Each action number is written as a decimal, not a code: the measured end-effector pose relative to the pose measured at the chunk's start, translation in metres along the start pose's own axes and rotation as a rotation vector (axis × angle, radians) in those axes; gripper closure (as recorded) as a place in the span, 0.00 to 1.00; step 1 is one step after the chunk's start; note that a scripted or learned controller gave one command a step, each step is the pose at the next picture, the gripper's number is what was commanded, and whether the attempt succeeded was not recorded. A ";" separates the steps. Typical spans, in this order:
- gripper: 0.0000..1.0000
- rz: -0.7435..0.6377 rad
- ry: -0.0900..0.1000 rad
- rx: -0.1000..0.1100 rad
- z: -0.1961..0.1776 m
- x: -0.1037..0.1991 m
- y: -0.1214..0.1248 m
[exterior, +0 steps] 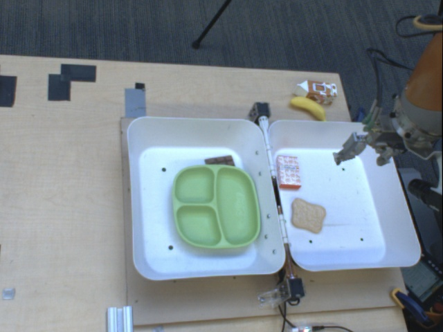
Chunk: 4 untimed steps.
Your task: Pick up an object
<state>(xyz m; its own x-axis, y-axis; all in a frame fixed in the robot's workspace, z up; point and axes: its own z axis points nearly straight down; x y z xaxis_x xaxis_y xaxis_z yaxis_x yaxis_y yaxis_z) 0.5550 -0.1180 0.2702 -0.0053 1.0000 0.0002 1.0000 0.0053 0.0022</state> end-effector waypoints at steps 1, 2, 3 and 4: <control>0.00 0.003 0.000 0.001 0.084 -0.032 -0.047; 0.00 0.004 -0.002 -0.009 0.182 0.002 -0.065; 1.00 0.002 -0.003 -0.017 0.170 0.002 -0.062; 0.00 0.002 -0.002 -0.015 0.170 0.003 -0.063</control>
<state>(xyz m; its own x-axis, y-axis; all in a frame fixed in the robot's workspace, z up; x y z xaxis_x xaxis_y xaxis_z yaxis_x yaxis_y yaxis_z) 0.4925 -0.1158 0.0998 -0.0031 1.0000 -0.0020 0.9998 0.0031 0.0170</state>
